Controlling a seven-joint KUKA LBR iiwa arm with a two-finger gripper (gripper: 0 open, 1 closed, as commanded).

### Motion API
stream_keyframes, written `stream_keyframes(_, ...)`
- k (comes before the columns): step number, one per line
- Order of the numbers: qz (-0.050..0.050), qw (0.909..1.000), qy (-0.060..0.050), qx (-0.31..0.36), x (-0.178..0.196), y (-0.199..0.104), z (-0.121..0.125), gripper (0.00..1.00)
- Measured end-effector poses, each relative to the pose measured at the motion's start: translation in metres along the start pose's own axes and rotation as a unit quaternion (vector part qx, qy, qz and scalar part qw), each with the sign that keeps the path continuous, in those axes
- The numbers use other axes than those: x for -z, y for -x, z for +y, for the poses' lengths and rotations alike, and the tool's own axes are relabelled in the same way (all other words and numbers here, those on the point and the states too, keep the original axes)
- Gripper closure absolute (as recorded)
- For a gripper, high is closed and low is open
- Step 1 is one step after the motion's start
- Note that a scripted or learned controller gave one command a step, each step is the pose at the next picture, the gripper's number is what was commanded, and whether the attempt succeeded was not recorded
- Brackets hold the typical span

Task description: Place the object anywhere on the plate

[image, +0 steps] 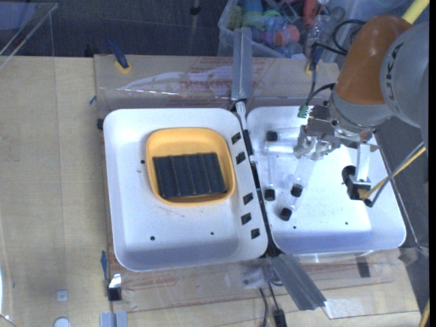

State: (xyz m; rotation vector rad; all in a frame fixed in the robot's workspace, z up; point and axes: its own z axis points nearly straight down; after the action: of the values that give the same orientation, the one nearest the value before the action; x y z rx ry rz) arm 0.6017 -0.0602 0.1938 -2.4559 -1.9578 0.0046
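Yellow plate [158, 142], rounded-square, sits in the left bin [129, 230], toward that bin's far half. The task's thing, a dark ridged slab [189, 174], lies flat on the plate, inside its rim and nearer the plate's near edge, with its ridges running roughly front to back. Nothing touches the slab. The gripper [304, 150] is over the right bin [354, 234], at its far side and well apart from plate and slab, across the divider between the two bins. Whether the hand is spread or pressed together cannot be told at this resolution, and nothing is seen held in it. The arm [371, 60], orange band uppermost, enters from the right above the right bin's far corner. Several small black pieces [285, 213] lie scattered on the right bin's floor near the divider. A clear tub of coloured items [286, 12] stands behind the bins. The bench [48, 182] is pale wood.
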Motion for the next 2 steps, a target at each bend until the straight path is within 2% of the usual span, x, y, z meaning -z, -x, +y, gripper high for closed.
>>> stream_keyframes(1, 0.000, 0.9831, 0.000, -0.183, 0.057, 0.038, 0.021, 1.00)
stream_keyframes(2, 0.000, 0.9989, 0.002, -0.047, 0.129, 0.092, 0.064, 1.00)
